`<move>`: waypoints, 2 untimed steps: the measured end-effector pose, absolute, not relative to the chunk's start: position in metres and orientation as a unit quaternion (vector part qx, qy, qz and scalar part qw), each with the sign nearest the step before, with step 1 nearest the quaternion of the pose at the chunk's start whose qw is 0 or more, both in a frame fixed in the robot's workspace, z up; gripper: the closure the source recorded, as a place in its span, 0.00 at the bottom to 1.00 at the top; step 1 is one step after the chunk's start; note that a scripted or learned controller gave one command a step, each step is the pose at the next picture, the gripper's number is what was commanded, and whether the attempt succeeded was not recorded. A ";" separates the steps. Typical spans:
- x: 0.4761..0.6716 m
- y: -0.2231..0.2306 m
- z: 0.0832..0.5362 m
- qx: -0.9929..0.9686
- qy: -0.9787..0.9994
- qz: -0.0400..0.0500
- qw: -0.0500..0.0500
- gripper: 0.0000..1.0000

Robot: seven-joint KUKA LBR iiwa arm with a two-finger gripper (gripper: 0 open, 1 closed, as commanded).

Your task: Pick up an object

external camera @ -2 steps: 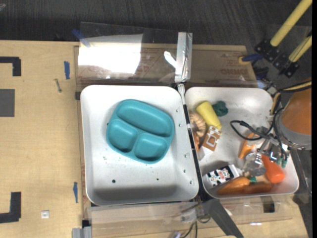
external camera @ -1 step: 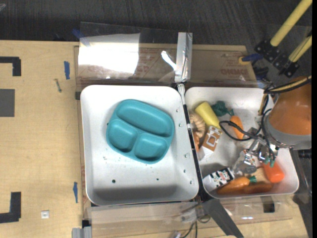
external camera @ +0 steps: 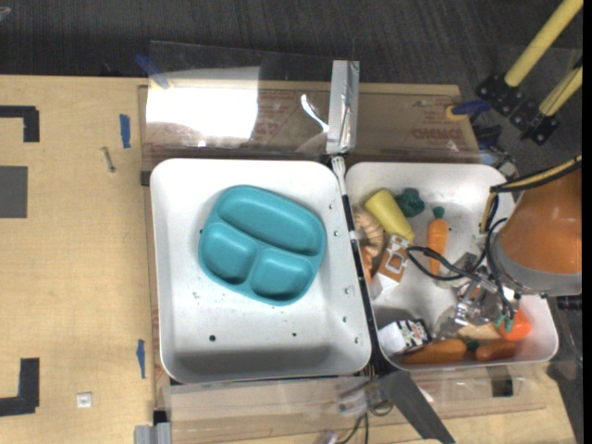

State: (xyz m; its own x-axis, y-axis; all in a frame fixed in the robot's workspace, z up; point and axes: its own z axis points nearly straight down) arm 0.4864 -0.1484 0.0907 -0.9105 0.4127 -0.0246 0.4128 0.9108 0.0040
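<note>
Orange band and grey wrist fill my right edge, and I see the gripper [external camera: 472, 308] down low in the right bin [external camera: 407, 176], wrapped in black cables. I cannot tell if it is spread or pinched; it is a blur. Just below it lies a long orange carrot-like toy [external camera: 439, 350], with a round orange piece [external camera: 518, 326] to its right. Up and left of it sit a small carrot [external camera: 437, 236], a yellow bottle [external camera: 387, 213] and a green toy [external camera: 410, 201]. Far left, the other bin [external camera: 176, 276] holds 1 teal divided plate [external camera: 263, 242].
</note>
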 end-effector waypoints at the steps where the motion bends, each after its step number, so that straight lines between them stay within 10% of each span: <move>1: 0.551 -0.193 0.141 0.110 0.994 -0.001 0.006 0.00; 2: 0.519 -0.219 0.088 0.113 0.994 0.000 0.006 0.00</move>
